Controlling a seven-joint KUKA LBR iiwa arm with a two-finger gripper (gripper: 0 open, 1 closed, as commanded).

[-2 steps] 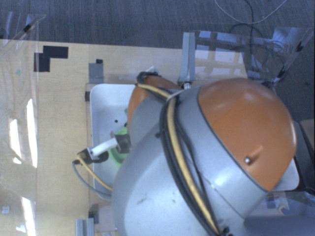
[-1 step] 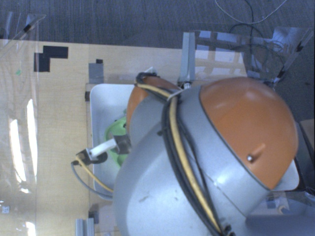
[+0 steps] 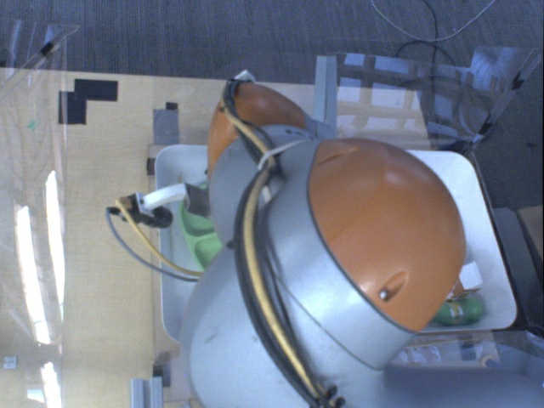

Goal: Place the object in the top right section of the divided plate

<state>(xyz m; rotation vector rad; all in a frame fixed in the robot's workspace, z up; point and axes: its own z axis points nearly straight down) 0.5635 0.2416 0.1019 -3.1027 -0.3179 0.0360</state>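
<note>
our arm (image 3: 340, 262) hides most of the left bin (image 3: 170, 228), where a green divided plate (image 3: 197, 235) peeks out, so we cannot tell the hand's state or where the object is, and a blind drop could miss its section.

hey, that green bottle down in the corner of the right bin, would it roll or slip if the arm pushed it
The green bottle seems to lie on its side against the right bin's lower edge, mostly hidden by the arm. Its rounded body would probably roll if nudged sideways. The surface looks smooth and a bit shiny, so it may slip. The bin wall beside it would likely stop it quickly.
</note>
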